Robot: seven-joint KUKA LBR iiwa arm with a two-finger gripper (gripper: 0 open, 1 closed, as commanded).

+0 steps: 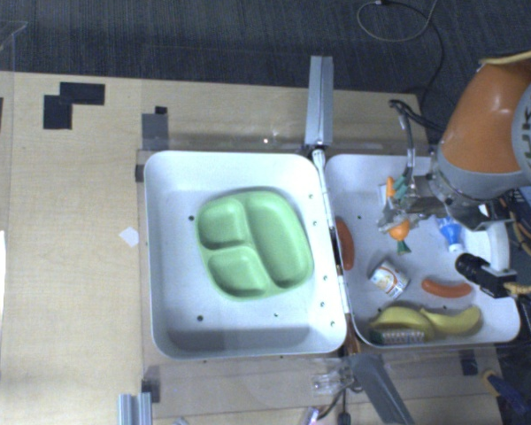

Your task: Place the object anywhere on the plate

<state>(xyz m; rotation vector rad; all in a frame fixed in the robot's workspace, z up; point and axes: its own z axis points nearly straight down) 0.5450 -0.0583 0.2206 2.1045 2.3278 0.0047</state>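
Two white bins noted. I saw the metal two-finger gripper (pixel 405 204) low in the right bin (pixel 363 175), a small orange carrot-shaped toy (pixel 399 229) directly under its tips; finger spacing unreadable. The green three-compartment plastic plate (pixel 252 242) lay leftward, in the other bin.

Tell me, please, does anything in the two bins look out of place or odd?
Yes. One sausage lies tight against the left wall of the right bin, by the divider, apart from the other food. The green plate sits slightly turned in the left bin.
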